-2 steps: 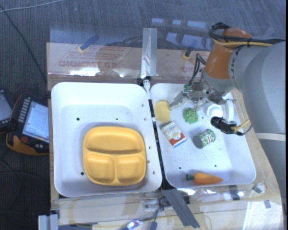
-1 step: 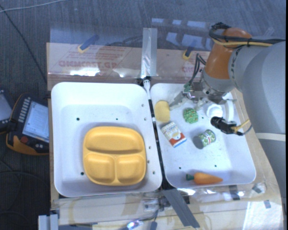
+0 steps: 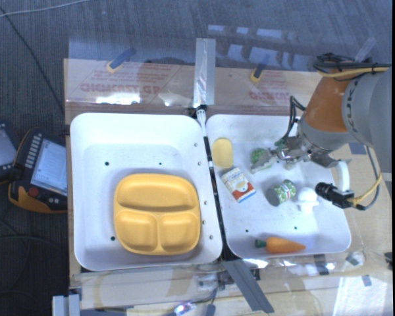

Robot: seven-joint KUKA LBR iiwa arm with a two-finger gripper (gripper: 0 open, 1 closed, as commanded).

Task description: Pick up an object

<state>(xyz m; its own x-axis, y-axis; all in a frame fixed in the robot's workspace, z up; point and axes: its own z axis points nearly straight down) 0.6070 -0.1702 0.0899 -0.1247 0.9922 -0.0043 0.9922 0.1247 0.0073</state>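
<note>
I'm at the approach step, nothing lifted yet as far as I can judge: my arm comes in from the right w/ the orange band over the right bin (image 3: 329,239), and my pincer (image 3: 281,153) sits low over the bin's upper middle, just beside a small green leafy item (image 3: 260,155). That green piece looks like the likeliest target, since it's nearest the tip; whether I touch it I can't tell, the metal bits and the item run together in the view. Pincer state: can't tell if it's open or closed, the tip is too small and cluttered to read, and I see nothing clearly gripped. Other candidates in the same bin: a yellow rounded object (image 3: 222,152) near the divider, a small white-and-red carton (image 3: 237,184) below it, a green-and-white round object (image 3: 283,191) mid-bin, a white piece (image 3: 307,198) just beside that, and an orange carrot (image 3: 282,245) lying along the bottom edge. The left bin (image 3: 92,143) holds a yellow compartment tray (image 3: 158,212), well apart from me. Next move, imo: centre the tip over the green item, come straight down w/o nudging it toward the carton, close, then lift and check that something actually comes up.
</note>
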